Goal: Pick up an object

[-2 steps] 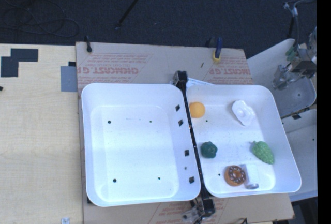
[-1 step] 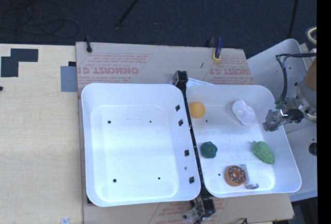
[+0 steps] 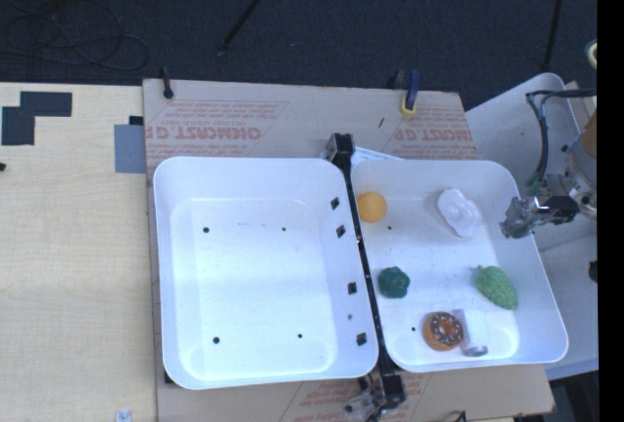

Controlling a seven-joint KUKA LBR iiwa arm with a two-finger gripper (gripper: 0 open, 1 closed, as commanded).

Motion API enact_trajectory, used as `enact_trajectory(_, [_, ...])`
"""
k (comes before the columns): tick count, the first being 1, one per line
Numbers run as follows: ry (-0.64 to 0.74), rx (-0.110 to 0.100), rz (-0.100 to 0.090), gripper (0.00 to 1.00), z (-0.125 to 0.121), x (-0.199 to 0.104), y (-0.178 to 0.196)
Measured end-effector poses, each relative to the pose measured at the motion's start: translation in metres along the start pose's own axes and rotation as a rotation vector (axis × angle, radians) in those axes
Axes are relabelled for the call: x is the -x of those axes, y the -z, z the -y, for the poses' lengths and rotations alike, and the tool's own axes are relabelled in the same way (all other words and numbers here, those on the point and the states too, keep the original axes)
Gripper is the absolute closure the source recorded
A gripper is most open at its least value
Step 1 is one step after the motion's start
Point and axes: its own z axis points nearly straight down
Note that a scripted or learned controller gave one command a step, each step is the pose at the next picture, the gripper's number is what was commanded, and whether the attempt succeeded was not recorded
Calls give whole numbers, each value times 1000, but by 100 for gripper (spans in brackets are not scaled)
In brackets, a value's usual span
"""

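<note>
The right bin (image 3: 526, 313) holds several small objects. An orange ball (image 3: 371, 207) lies near the divider at the back. A white crumpled object (image 3: 457, 211) sits further right. A dark green lump (image 3: 393, 282) rests mid-bin, a light green leafy piece (image 3: 496, 287) lies toward the right wall, and a brown sprinkled donut (image 3: 443, 330) sits at the front beside a small grey item (image 3: 474, 348). My gripper (image 3: 519, 218) hangs at the bin's right rim, to the right of the white object, with nothing visibly between its fingers.
The left bin (image 3: 175, 215) stands beside the right one, joined by a black divider bar (image 3: 357, 254). Cardboard (image 3: 292, 123) lies under both bins. A blue and yellow clamp (image 3: 410, 95) stands at the cardboard's far edge. The arm's cabling (image 3: 542, 137) rises at the right.
</note>
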Motion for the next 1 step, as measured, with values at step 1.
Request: enact_trajectory(1, [0, -1, 0, 100, 0, 1, 9])
